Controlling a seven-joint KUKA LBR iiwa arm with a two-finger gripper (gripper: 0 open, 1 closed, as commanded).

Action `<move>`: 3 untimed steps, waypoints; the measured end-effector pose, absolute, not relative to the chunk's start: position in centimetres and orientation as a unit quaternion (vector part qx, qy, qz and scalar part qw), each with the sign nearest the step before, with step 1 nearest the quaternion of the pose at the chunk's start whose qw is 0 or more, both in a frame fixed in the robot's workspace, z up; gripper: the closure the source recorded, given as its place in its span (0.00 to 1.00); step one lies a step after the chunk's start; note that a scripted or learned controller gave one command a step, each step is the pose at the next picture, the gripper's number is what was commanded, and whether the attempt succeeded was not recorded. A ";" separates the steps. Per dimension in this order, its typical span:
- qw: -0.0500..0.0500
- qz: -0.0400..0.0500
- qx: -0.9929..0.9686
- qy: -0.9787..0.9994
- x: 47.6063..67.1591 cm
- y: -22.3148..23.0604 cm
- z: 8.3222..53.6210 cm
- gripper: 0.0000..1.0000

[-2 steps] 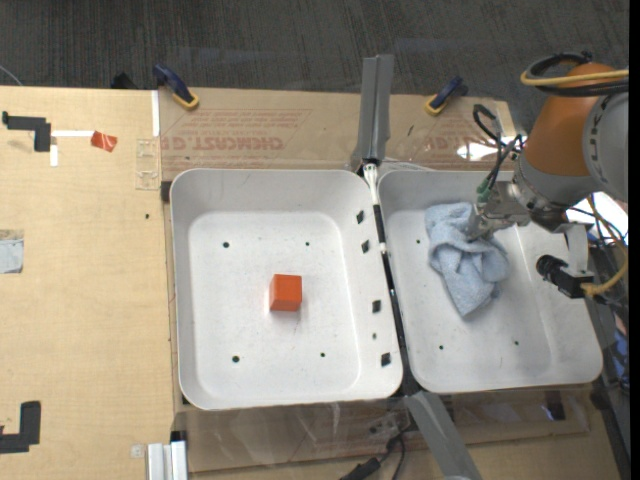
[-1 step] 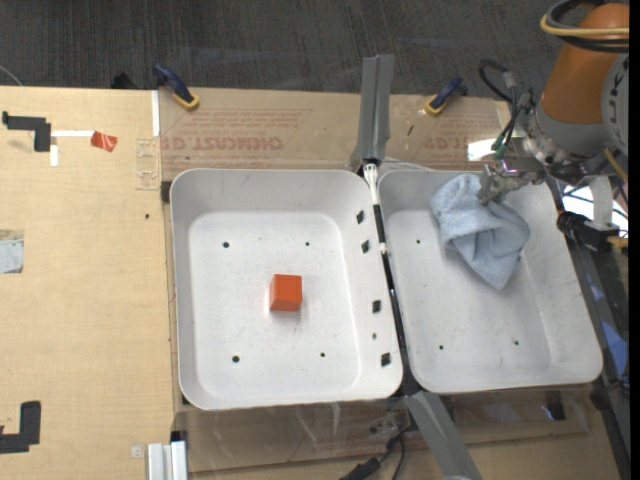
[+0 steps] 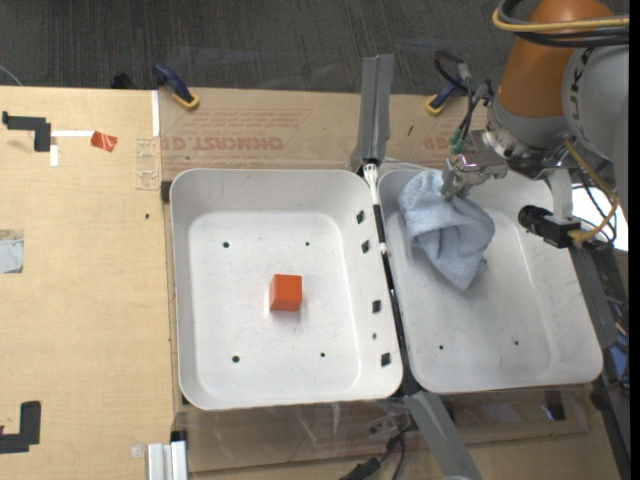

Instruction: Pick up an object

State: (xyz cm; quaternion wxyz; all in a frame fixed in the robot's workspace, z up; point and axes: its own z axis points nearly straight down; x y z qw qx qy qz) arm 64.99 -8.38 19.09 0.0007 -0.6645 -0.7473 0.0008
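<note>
Hand [image 3: 462, 183] pinches soft, crumpled blue cloth [image 3: 447, 230]; orange cube [image 3: 286, 292] sits apart.

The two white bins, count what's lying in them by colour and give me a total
Orange: 1, the block in the left bin
Light blue: 1, the crumpled cloth in the right bin
Total: 2

Hand [image 3: 460, 180] pinching blue cloth [image 3: 447, 230] in rt bin [image 3: 540, 358]; orange cube [image 3: 286, 293] in lt bin [image 3: 200, 298].
</note>
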 end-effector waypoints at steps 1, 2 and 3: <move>0.000 0.001 -0.680 -0.733 65.9 -2.4 19.1 1.00; 0.000 0.001 -0.700 -0.714 65.9 -4.2 19.2 1.00; 0.000 0.000 -0.719 -0.695 65.9 -4.1 19.2 1.00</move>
